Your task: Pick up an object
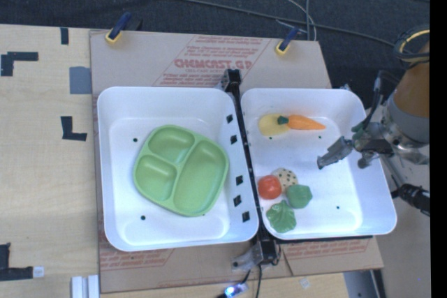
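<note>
While hovering over the right bin [363, 220], the end effector [347, 153] is spread, gripping nothing.

Divided plate [181, 169] in left bin [115, 108]; carrot [304, 123], tomato [269, 186], cookie [283, 176] in right bin [363, 220]

right bin [349, 105] | carrot [306, 123], yellow piece [270, 125] at back | tomato [269, 186], cookie [284, 177], two greens [281, 218] at front
</note>
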{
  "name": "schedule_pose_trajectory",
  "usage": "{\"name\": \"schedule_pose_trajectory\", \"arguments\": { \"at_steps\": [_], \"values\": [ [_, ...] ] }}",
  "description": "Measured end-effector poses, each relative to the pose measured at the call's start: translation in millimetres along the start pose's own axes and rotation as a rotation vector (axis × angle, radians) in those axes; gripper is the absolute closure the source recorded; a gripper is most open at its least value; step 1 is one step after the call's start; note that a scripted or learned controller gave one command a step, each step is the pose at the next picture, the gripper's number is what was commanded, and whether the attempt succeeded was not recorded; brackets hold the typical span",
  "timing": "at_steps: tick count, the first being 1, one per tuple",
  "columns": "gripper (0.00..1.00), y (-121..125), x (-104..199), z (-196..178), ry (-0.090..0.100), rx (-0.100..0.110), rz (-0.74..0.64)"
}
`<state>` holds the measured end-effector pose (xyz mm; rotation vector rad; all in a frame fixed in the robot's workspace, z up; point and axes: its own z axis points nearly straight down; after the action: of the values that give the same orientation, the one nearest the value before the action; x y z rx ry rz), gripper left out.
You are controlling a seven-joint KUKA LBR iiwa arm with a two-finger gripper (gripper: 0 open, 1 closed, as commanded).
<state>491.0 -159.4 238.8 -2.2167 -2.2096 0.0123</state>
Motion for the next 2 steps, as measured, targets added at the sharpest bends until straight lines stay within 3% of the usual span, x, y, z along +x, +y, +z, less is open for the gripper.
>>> {"name": "schedule_pose_trajectory", "arguments": {
  "at_steps": [1,2],
  "values": [
    [0.00,2,0,-6,-0.002,-0.012,-0.004],
    [0.00,5,-3,57,-0.002,-0.008,-0.004]
  ]
}}
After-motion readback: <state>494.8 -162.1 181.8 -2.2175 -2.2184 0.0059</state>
